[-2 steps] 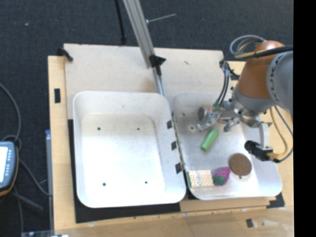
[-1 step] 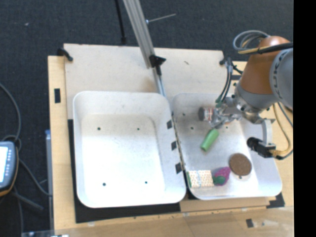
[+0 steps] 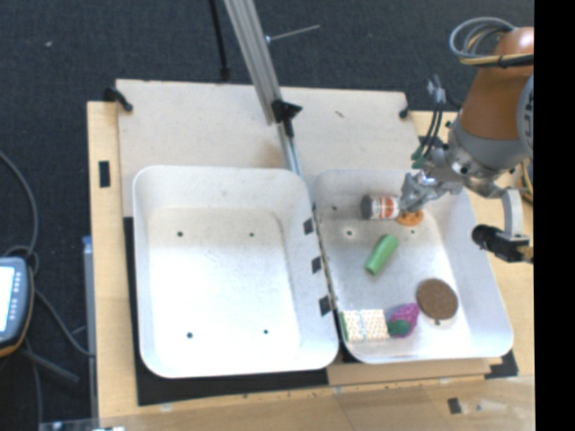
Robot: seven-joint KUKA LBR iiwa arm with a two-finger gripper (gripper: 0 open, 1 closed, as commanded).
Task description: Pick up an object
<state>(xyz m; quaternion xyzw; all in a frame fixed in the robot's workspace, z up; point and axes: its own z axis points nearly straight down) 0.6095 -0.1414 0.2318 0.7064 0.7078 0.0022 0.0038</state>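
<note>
The right bin (image 3: pixel 472 281) holds several objects. A small can with a red and white label (image 3: pixel 381 207) lies on its side near the bin's back. An orange piece (image 3: pixel 411 217) sits just right of the can. My gripper (image 3: pixel 415 196) hangs over that spot, right above the orange piece and touching or nearly touching the can's right end. A green cylinder (image 3: pixel 382 253) lies in the middle of the bin. A brown round disc (image 3: pixel 437 299) rests at the front right. A patterned block (image 3: pixel 364 324) and a purple and green object (image 3: pixel 403 320) lie along the front wall.
The left bin (image 3: pixel 225 268) stands beside the right one. A slanted metal pole (image 3: pixel 256 52) rises from the bench behind the bins. A handheld device (image 3: pixel 13 299) with cables lies off the bench's left side.
</note>
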